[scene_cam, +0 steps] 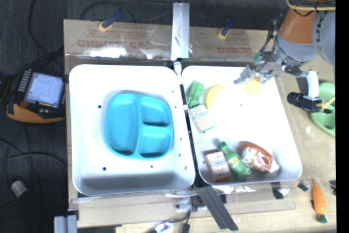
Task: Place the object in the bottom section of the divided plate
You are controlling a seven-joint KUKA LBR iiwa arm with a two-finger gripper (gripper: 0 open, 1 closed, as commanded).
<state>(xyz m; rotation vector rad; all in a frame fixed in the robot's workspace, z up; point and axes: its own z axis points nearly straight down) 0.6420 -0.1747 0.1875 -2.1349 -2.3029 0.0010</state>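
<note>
At the near edge of the right bin point(289, 133) lie a brown packet point(216, 165), a green bottle point(234, 161) and an orange-red packet point(258, 157). Further back sit a patterned packet point(198, 117), a green item point(194, 93) and a round yellow object point(215, 96). At the far right corner the gripper point(254, 77) hangs over a small pale yellow object point(252, 86); whether that object is gripped cannot be told. The blue divided plate point(138, 124) rests in the left bin point(87, 117), well to the gripper's left and nearer, so the carry likely runs that way.
</note>
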